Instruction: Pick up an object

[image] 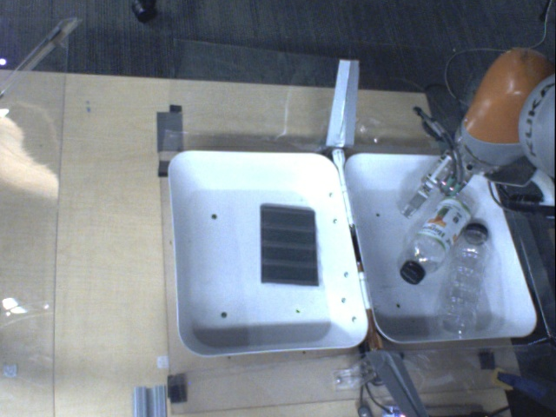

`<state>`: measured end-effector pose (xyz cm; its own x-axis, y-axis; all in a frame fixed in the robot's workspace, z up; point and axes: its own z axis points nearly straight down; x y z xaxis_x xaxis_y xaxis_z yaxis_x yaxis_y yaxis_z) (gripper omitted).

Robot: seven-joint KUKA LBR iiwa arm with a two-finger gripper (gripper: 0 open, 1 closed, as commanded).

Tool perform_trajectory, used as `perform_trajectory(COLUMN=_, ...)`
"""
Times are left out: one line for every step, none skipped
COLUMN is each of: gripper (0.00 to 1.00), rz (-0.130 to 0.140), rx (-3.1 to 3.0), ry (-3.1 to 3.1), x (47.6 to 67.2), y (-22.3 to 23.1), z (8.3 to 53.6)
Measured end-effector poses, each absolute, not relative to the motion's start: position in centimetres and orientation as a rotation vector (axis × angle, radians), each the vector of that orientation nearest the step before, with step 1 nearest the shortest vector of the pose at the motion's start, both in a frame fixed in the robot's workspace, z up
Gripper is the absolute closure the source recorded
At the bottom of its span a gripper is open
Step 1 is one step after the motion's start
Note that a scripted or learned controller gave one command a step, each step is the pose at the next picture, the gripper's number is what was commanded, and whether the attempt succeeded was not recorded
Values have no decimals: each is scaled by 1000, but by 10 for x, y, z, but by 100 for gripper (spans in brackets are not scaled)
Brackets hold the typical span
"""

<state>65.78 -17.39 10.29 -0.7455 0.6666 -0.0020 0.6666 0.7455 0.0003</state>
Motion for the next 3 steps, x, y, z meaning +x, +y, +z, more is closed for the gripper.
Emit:
perform_trajectory(gripper=0, rz=-3, rx=1032, ry=2966, x=659, y=-159, z=108)
perform_trajectory(gripper=0, rz=4, rx=1289, ry=2862, x=662, y=-158, z=113)
perform_trajectory(gripper=0, rz=5, rx=1471, ry=2768, x=608, y=-205, z=105)
